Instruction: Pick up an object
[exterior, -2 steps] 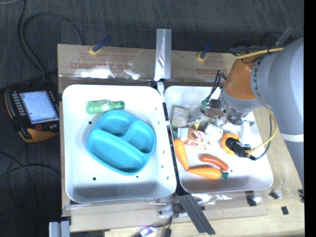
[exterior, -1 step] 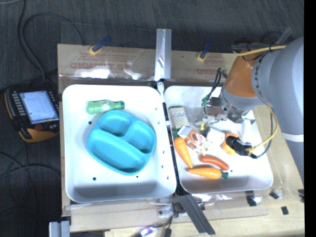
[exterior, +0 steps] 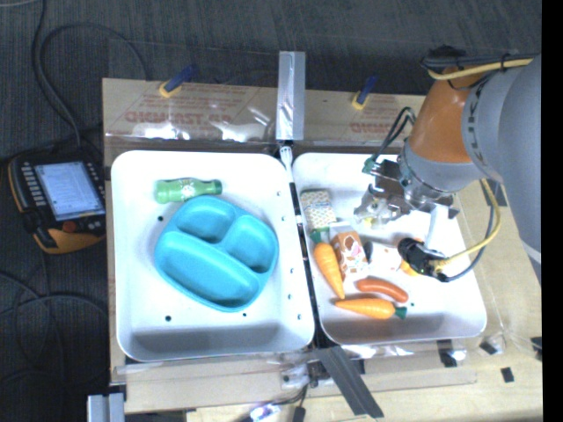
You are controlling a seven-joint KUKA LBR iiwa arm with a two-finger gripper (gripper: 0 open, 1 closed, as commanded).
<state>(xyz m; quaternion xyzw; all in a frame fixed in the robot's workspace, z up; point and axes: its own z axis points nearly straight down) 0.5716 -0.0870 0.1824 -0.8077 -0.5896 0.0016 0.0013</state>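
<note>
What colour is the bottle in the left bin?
Green; the bottle lies above the blue tray, camera view.

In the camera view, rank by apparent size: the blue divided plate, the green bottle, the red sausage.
1. Blue divided plate, by far the largest.
2. Green bottle.
3. Red sausage, slightly smaller than the bottle; a close call.

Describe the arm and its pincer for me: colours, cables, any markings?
The arm is bulky, rounded and grey, with an orange band above the wrist. The pincer is a small grey metal assembly. A yellow cable loops beside it to a black fitting. No markings are legible.
</note>
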